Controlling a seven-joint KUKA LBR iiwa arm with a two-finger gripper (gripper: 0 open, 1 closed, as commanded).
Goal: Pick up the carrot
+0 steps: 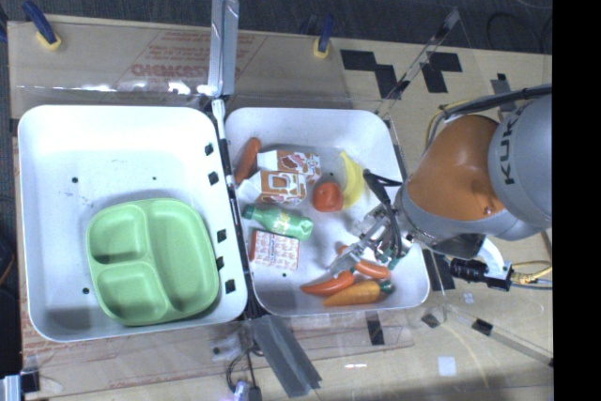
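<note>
The carrot (355, 296) is an orange, tapered piece with a green end. It lies flat along the front wall of the right bin (310, 119), near that bin's front right corner. A red chili-like piece (326, 285) lies against its left side, and a smaller orange-red piece (372, 269) rests just behind it. My gripper (374, 242) hangs low over this corner, just behind the carrot and over the smaller piece. The grey arm with its orange band (451, 178) reaches in from the right.
The right bin also holds a yellow banana (352, 177), a red tomato (327, 195), a printed box (284, 175), a green bottle (279, 222), a small card box (274, 250) and a sausage (247, 160). In the left bin (56, 146) lies a green divided plate (150, 260).
</note>
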